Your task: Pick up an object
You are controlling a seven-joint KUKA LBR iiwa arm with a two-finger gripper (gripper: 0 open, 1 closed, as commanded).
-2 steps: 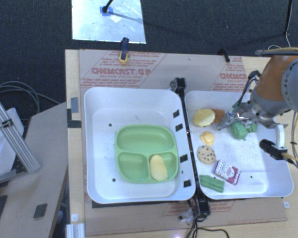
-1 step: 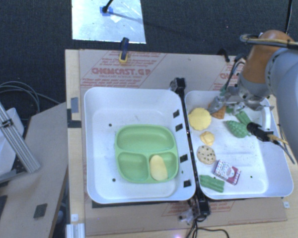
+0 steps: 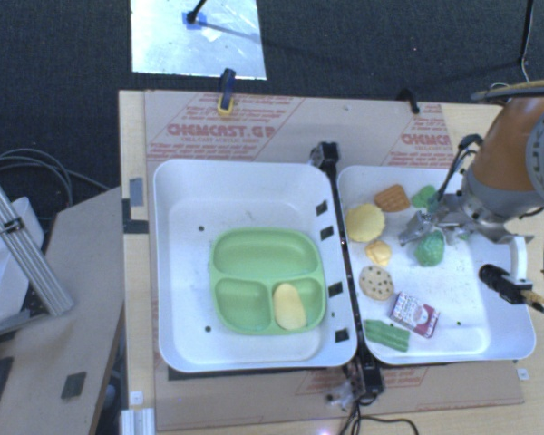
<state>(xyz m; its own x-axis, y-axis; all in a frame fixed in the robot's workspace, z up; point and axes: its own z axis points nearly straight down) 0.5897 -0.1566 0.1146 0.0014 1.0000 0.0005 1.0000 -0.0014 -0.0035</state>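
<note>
My gripper (image 3: 422,230) hangs low in the right bin (image 3: 508,333), at its upper middle. Right beside its tip, touching or just under it, lies a round green object (image 3: 431,250). A second green piece (image 3: 423,195) lies just behind the gripper, next to an orange waffle-like piece (image 3: 392,198). Left of the gripper are a round yellow item (image 3: 365,222) and a small yellow piece (image 3: 377,252). Nearer the front lie a chocolate-chip cookie (image 3: 376,283), a red and white packet (image 3: 413,314) and a flat green strip (image 3: 386,334).
The left bin (image 3: 181,243) holds a green divided plate (image 3: 254,256) with a yellow oval item (image 3: 290,306) in its front right compartment. A black divider (image 3: 331,234) runs between the bins. The arm's grey and orange body (image 3: 517,157) overhangs the right bin's far right corner.
</note>
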